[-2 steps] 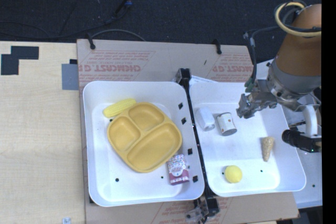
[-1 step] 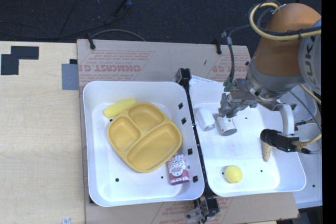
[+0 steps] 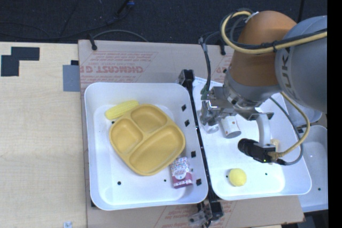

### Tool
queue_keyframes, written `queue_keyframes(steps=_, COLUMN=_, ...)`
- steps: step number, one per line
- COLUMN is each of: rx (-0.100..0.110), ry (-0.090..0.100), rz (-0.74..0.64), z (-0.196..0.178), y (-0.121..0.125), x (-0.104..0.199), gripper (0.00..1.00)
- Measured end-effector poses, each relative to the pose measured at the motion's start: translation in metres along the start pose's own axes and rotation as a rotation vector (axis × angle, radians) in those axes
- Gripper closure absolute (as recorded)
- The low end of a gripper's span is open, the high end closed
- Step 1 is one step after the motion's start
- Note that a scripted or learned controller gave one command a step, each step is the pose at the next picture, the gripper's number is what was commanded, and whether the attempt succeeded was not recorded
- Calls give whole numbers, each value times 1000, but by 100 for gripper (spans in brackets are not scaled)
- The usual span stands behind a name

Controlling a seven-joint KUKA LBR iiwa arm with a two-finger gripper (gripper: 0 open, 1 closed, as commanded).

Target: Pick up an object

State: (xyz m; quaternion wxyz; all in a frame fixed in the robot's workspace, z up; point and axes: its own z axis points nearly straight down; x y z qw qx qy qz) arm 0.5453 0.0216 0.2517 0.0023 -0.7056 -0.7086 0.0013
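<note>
The small yellow ball [image 3: 237,177] lies on the floor of the right bin [image 3: 291,181], toward the bin's 6 o'clock edge, free of anything else. At about 1 o'clock from the ball, near but apart from it, a black fitting [image 3: 253,150] hangs on the arm, with a yellow cable looping out at its 3 o'clock side. The tool [image 3: 212,120] sits at about 11 o'clock from the ball, low over the right bin's 9 o'clock side, close beside the divider between the two bins; whether it is released or clenched cannot be told, as its metal parts blur together, and nothing can be seen in its grasp. Just at 4 o'clock of the tool is a short white cylinder [image 3: 231,126], part of the wrist hardware as far as can be told. Above it, the arm's orange band [image 3: 256,56] and grey body fill the upper right.

In the left bin [image 3: 99,168], a yellow divided tray [image 3: 147,139] lies in the middle. A yellow corn cob [image 3: 121,109] touches the tray's 11 o'clock rim. A small red-and-white packet [image 3: 181,172] lies at the tray's 5 o'clock, touching its edge. Both bins rest on a cardboard sheet [image 3: 133,64] on the pale surface [image 3: 40,152].
</note>
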Motion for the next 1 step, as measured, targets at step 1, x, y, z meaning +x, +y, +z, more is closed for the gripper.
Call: queue_keyframes(steps=1, rx=1, ry=0, rz=-1, z=18, y=-5, x=55, gripper=100)
